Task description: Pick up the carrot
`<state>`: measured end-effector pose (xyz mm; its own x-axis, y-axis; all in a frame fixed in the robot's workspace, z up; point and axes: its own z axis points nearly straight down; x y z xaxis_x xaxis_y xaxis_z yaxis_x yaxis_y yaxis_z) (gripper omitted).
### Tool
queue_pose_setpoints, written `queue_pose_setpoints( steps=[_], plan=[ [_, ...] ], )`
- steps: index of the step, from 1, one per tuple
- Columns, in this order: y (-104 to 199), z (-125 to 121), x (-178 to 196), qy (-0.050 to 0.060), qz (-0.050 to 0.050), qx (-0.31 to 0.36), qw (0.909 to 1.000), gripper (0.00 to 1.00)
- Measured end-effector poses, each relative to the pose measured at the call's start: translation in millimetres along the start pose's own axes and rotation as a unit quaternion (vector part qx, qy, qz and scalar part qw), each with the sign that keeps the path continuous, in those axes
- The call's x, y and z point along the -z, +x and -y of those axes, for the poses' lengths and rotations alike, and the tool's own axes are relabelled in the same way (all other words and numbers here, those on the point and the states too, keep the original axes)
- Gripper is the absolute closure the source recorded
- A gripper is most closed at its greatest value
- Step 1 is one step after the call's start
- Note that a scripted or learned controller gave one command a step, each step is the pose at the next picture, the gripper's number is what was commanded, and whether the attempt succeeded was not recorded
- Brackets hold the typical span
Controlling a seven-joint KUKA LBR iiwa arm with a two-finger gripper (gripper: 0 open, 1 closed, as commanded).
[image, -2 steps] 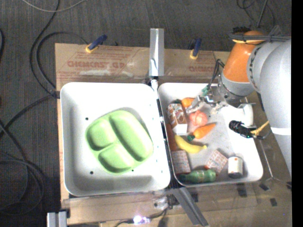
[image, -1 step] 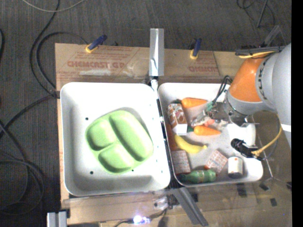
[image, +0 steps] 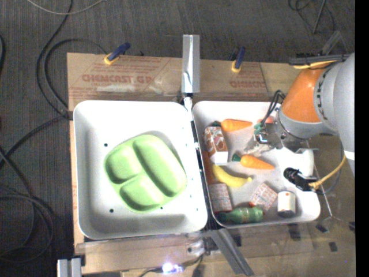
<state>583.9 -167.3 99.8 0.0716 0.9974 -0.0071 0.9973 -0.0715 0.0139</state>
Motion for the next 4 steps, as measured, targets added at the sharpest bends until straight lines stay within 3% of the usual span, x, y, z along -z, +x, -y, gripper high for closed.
queue_pose_setpoints(
  steps=[1, 2, 3, 4],
  plan=[
    [0.0, 0.1, -0.1, 0.0, 0.0, 0.0, 1.0, 0.0],
    [-19.8, 18.4, -8.3, -0.001, -0.002, -0.009, 1.0, 0.0],
    [-21.1, 17.8, 0.5, -0.001, 0.0, -0.009, 1.0, 1.0],
    [31.1, 62.4, 67.3, 0.009, -0.003, -0.062, 0.9981, 1.0]
  ],
)
